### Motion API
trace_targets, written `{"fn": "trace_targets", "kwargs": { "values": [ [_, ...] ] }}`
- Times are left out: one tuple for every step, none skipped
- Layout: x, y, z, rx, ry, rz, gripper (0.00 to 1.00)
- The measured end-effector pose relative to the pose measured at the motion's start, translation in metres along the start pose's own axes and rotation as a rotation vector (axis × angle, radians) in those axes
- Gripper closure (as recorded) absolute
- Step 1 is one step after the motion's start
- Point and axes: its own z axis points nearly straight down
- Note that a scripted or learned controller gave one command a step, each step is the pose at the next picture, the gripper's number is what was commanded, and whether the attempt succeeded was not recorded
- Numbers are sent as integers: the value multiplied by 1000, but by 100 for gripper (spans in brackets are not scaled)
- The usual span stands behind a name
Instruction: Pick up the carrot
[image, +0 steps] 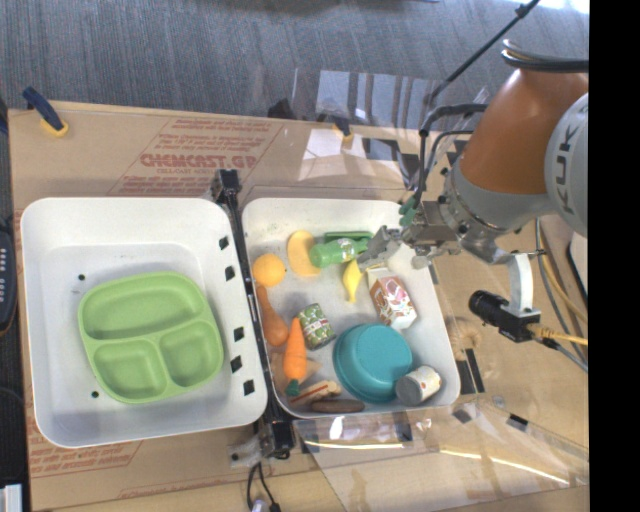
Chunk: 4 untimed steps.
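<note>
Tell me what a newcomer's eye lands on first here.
The grey-and-orange arm looms at the upper right, its gripper above the right bin's far side. That bin is crowded: a teal bowl, a carrot and a green bottle. The left bin holds a green divided tray.

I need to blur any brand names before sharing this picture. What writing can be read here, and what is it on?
"CHEMCAST GP", red print on the sheet behind the bins.
"KU", the visible letters on the arm.
Smaller red lines near "CHEMCAST GP": too blurred to read.
Labels on the carton, can and green bottle: too small to read.
</note>
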Motion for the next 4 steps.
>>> {"fn": "trace_targets", "kwargs": {
  "values": [
    [69,42,76,8,0,25,0],
    [47,92,200,3,-3,145,0],
    [48,93,188,6,-3,136,100],
    [103,41,97,-1,0,417,100]
  ]
}}
